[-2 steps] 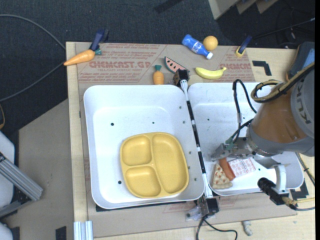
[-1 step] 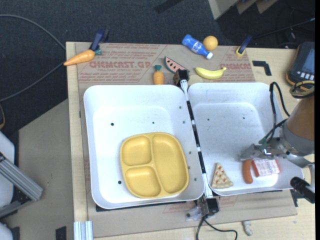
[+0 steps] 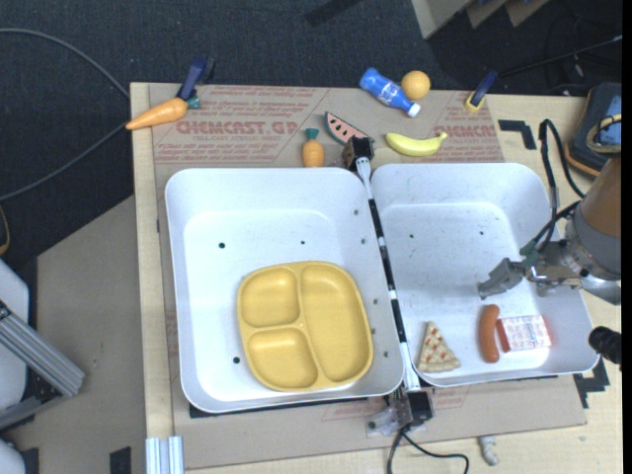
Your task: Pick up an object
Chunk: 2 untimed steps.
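One camera sits high above the worktop (image 3: 247,117) and looks down at a slant, so the far edge with the small toys is at the top of the picture and the near edge is at the bottom. It is far enough away to see both white bins whole, the left bin (image 3: 197,215) and the right bin (image 3: 454,205), plus dark floor (image 3: 79,8) all around. The arm (image 3: 597,230) comes in from the right side.
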Each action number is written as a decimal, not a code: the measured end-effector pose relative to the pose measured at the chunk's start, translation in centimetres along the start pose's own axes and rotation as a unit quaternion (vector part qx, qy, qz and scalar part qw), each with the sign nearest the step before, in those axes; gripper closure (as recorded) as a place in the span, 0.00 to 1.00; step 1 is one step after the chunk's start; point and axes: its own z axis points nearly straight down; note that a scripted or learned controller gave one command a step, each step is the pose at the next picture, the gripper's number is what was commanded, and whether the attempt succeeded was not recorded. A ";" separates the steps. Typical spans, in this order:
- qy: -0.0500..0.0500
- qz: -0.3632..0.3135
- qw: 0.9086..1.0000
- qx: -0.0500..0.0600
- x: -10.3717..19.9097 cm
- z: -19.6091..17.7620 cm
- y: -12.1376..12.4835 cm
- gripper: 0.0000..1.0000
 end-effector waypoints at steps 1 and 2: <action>0.000 0.000 1.000 0.000 0.9 9.3 0.0 0.00; 0.000 0.001 1.000 -0.001 0.9 8.3 0.0 1.00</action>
